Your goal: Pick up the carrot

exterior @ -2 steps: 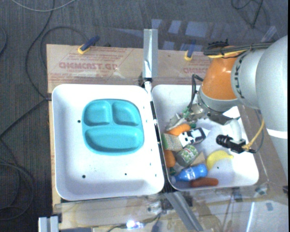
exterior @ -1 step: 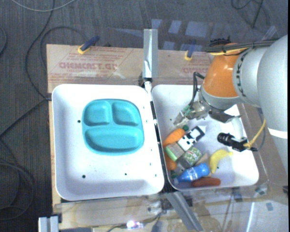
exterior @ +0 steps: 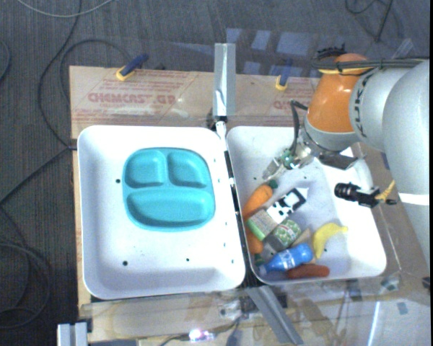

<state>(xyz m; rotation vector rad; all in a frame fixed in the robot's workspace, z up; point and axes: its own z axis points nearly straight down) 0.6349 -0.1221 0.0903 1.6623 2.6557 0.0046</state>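
Arm (exterior: 390, 99): grey with an orange band above the wrist, reaching in from the right over the right bin's far side.
Backing board (exterior: 141, 99): brown sheet under the bins; red printing on it shows reversed and cannot be read.
Left bin (exterior: 101, 251): white, shallow; holds a turquoise divided plate (exterior: 169, 188) with three compartments.
Right bin (exterior: 361, 251): white, touching the left bin along a shared edge; objects crowd its near-left part.
Gripper (exterior: 283, 161): low over the right bin's upper middle, tips angled toward the pile. Finger spread cannot be told at this slant; nothing visible between the tips.
Carrot (exterior: 257, 199): orange, lying slanted by the right bin's left wall, just below-left of the gripper and apart from it.
Black-and-white box (exterior: 286, 205): just beside the carrot; pattern not readable.
Green can (exterior: 273, 229): on its side below the carrot; label illegible.
Blue bottle (exterior: 289, 258): near front wall.
Banana (exterior: 326, 236): yellow, right of the can.
Red item (exterior: 308, 271): at front edge.
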